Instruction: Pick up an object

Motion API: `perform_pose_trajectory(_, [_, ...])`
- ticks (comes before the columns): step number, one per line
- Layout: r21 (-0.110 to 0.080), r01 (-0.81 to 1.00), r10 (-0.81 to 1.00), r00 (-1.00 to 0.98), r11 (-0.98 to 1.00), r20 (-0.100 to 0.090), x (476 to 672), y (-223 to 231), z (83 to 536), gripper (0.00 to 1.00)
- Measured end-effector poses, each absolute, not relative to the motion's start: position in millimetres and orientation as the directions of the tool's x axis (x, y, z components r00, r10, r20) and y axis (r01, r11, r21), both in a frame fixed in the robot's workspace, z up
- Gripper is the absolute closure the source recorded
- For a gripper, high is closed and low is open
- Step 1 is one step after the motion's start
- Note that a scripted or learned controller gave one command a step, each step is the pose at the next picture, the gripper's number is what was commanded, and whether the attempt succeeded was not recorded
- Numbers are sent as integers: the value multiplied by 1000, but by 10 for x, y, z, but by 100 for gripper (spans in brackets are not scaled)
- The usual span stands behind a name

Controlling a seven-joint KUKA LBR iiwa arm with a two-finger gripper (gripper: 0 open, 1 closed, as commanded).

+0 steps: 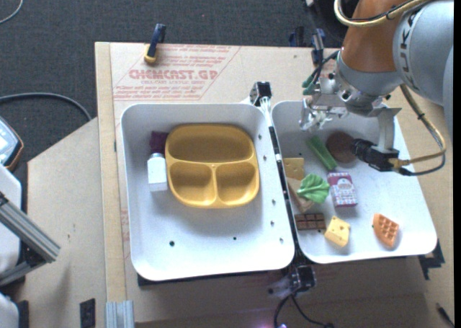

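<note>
My gripper [315, 116] hangs over the back left part of the right bin [414, 207], its fingers apart with nothing between them. Just in front of it lie a green stick [319, 152] and a brown round disc [341, 148]. Further forward sit a green leafy piece [313, 188], a red carton [343, 189], a pale yellow slice [293, 169], a chocolate bar [310, 221], a cheese wedge [337, 231] and an orange waffle [386, 230].
The left bin [137, 211] holds a yellow divided plate [212, 164], a small white bottle [157, 171] and a dark maroon item [158, 139]. A black cable connector [374, 155] hangs from the arm over the right bin's back. A ridge [277, 168] separates the bins.
</note>
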State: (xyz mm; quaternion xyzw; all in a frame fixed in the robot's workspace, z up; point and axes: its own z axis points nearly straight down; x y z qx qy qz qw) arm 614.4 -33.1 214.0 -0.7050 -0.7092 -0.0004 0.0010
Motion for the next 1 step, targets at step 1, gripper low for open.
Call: perform_pose_trajectory(1, [4,1000,1000,-6,6,1,6175,218,2248,100])
